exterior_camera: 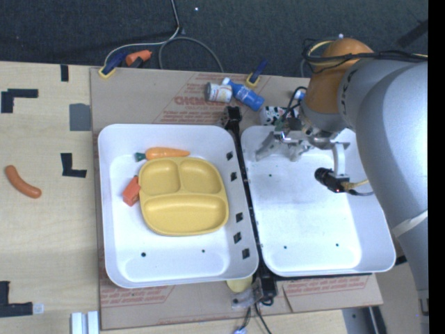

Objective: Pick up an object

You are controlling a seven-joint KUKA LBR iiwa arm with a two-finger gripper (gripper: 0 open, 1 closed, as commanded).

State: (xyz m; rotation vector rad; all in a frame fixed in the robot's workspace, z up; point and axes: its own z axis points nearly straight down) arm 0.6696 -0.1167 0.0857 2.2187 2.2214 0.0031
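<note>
— While the grey arm [389, 110] reaches in from the right, where is its tool?

— Its tool [281, 145] hangs over the far left corner of the right bin [316, 256], low by the rim. Whether it is released or clenched cannot be told from this angle; nothing shows in its grip.

— And the things to pick?

— All in the left bin [167, 270]. A yellow divided plate [184, 197] lies at the centre. An orange carrot [165, 153] rests along its far edge, touching it; a small red-orange piece [131, 191] sits against its left side.

— Anything outside the bins?

— A toy sausage [22, 181] lies on the bench [42, 256], well left. A blue-and-white bottle [235, 92] lies behind the bins.
</note>
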